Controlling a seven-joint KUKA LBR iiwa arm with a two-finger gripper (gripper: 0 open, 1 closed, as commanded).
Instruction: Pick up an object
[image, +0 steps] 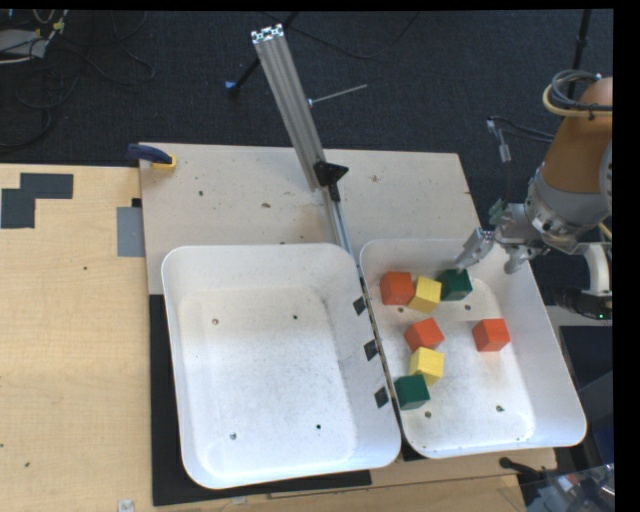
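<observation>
Start at the near edge of the desk (240, 190): two white bins sit side by side, the left bin (200, 270) with nothing but specks on its floor, the right bin (560, 400) holding all the blocks. Nearest you in the right bin, close to its left wall, lies a green block (411, 390), with a yellow block (428, 362) touching it just behind. A little farther back is an orange block (424, 333), and off to the right, well apart from the others, a second orange block (490, 334).

Toward the far edge of that bin you find a tight row: a third orange block (397, 288), another yellow block (426, 293) against it, and a dark green block (455, 284) at the right end. The gripper (476, 247) hangs over the bin's far right corner, just above and beside that dark green block. One of the fingers (468, 254) slants down toward it; the other is not clear, so you cannot tell whether the fingers are spread or pressed together.

Judging by this, nothing is lifted yet: every block rests on the bin floor and none sits between the fingers. The approach looks nearly done; closing on a block and raising it is still left, most likely the dark green one.
</observation>
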